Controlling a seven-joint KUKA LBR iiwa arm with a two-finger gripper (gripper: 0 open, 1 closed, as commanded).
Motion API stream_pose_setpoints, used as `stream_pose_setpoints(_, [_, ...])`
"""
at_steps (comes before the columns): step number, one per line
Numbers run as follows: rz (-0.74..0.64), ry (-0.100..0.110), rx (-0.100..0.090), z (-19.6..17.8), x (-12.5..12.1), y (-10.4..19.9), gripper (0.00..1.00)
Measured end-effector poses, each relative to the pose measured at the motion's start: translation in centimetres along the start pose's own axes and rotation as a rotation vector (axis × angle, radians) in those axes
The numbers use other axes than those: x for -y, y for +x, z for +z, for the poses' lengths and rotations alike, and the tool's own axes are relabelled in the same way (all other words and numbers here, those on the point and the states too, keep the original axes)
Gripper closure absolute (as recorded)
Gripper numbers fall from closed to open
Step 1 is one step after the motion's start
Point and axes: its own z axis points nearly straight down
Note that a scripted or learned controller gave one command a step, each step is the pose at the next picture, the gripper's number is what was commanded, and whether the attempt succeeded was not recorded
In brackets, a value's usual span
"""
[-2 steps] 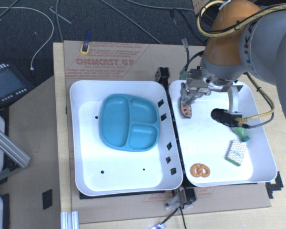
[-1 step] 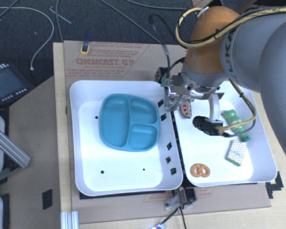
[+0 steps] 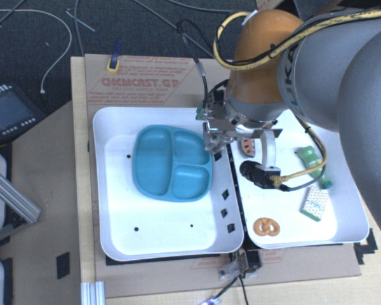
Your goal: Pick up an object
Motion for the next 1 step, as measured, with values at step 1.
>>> stream_pose_setpoints(1, [0.003, 0.000, 0.001, 0.09, -0.06, -0.18, 0.00])
